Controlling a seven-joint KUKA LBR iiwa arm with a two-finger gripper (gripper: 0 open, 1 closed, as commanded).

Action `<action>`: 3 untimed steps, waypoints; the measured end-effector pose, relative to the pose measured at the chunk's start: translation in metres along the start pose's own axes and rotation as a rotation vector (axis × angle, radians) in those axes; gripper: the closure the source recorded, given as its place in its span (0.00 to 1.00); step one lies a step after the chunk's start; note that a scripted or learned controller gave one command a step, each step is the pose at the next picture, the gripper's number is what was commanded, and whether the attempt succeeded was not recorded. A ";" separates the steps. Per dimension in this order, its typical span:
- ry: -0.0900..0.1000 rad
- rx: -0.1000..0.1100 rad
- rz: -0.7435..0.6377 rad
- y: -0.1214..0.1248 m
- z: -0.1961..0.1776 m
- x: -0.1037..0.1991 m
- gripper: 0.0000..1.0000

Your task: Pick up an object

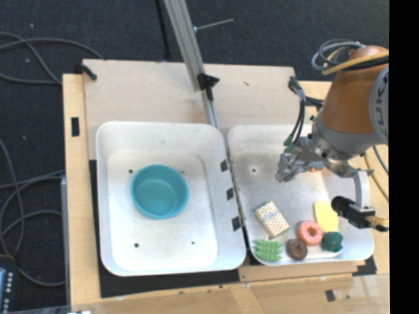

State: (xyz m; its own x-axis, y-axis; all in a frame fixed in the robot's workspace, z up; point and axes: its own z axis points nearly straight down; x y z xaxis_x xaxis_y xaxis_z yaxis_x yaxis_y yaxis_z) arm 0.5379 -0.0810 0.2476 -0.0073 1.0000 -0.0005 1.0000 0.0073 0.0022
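Along the lower edge of the right bin (pixel 243 150), lower right of the frame, lies a cluster of small toy-like pieces: a green ridged piece (pixel 267 249), a brown ring (pixel 297 249), a pink doughnut (pixel 309 232), a dark green lump (pixel 332 241), a yellow block (pixel 325 214) and, a little up and left of these, a patterned cracker-like block (pixel 272 218). They sit close together, some touching or nearly so.

Any of them would serve as the object to lift. They look light and rigid, probably moulded plastic or foam, smooth enough to slip under a loose pinch. The patterned block seems the easiest choice: it stands a little apart from the rest and offers flat opposing sides to close across. The two rings are low and rounded and would likely skid away.

Higher in the same bin, the end effector (pixel 289 169) hangs over bare bin floor, well apart from the cluster, with nothing between its fingers. Whether those fingers are spread or closed cannot be told at this size.

In the left bin (pixel 111 142), mid-left of the frame, sits a teal bowl (pixel 159 191) on its own.

Farthest up, an aluminium post (pixel 185 34) slants across the counter (pixel 144 90).
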 end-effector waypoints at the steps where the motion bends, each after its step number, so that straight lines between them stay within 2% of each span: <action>1: 0.000 0.000 0.000 0.031 0.009 0.047 1.00; 3: 0.000 0.001 0.001 0.073 0.023 0.135 1.00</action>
